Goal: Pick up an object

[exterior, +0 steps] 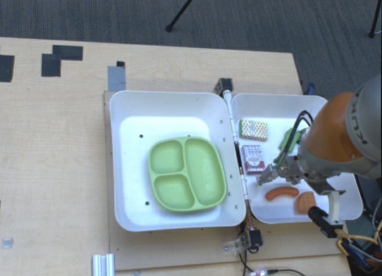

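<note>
You're at the approach: the gripper, jaws' state unclear, hovers at 11 o'clock of the sausage; next, descend.

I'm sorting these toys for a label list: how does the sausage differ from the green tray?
The sausage is orange-red, the tray pale green. The sausage is small and slender; the tray is broad, with three compartments. The sausage lies in the right bin, near the claw; the tray sits in the left bin. Both rest flat.
</note>
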Motion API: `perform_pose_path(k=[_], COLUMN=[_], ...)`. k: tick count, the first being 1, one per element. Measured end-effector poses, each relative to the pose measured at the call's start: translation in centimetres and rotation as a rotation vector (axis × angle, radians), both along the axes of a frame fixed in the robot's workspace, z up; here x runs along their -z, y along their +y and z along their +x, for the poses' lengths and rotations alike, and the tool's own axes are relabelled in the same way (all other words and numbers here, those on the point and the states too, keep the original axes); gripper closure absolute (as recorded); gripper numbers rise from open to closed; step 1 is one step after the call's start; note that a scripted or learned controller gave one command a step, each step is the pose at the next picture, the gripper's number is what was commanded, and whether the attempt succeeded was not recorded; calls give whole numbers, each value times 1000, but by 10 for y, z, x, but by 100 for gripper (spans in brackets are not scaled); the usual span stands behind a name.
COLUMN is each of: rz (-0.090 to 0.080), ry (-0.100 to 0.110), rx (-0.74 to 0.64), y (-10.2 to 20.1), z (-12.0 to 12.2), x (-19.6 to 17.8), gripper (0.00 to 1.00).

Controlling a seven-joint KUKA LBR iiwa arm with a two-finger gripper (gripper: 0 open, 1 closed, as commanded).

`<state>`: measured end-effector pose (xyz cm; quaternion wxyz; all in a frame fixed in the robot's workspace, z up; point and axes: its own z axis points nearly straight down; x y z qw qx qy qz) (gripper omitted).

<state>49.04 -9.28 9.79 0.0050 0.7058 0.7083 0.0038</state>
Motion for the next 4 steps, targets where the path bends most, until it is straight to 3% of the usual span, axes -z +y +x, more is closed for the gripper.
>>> perform_pose_path(k=[1,2,3,4], rz=[0,0,0,0], ry=[-4,-3,6,0], rx=[-3,-2,2,0], y=[1,1,6,6], z=[1,1,-2,0], x=[-10,-10,11,0], gripper=[100,0,0,100])
